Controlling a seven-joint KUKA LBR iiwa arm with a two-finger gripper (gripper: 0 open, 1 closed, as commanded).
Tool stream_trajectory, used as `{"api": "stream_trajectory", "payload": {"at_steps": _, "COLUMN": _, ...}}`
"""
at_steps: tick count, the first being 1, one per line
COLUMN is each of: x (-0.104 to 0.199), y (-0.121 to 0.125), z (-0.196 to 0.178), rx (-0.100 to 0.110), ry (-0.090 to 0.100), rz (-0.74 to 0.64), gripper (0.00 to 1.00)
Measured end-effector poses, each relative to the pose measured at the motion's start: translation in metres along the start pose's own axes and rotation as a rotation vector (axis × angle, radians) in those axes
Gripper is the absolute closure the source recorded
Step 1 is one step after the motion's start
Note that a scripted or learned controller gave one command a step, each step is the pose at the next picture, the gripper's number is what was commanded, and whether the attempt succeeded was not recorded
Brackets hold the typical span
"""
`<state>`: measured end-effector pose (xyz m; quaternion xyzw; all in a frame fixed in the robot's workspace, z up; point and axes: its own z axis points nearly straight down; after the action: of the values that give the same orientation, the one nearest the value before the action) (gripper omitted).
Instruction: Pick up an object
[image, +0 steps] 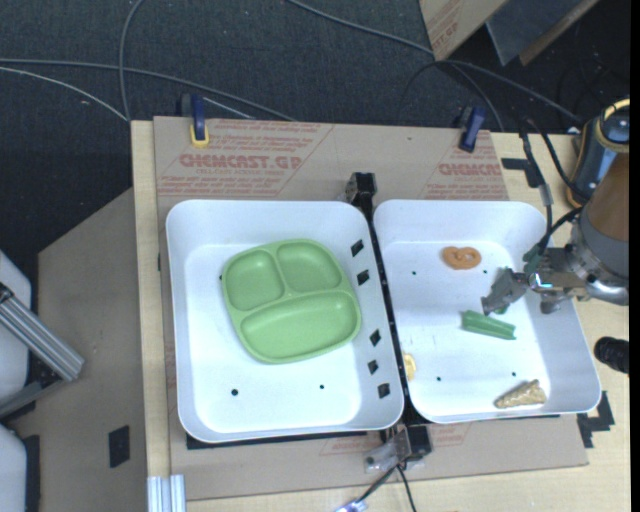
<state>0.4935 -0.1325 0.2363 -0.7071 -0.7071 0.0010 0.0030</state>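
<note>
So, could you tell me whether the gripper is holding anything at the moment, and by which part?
Nothing is held: the gripper hangs just above the green piece in the right bin.

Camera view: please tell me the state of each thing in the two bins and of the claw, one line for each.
Green divided plate: upright, flat in the left bin, compartments bare.
Orange pretzel-shaped piece: flat in the right bin, near the far wall.
Green stick: lying flat, just below the claw.
Tan wedge: lying by the near wall.
Claw: low over the right bin, beside the green stick.

Dark carpet, trailing cables
</note>
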Motion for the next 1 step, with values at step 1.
{"api": "stream_trajectory", "payload": {"at_steps": 1, "x": 0.0015, "y": 0.0024, "z": 0.0631, "rx": 0.002, "ry": 0.001, "rz": 0.0, "gripper": 0.0}}
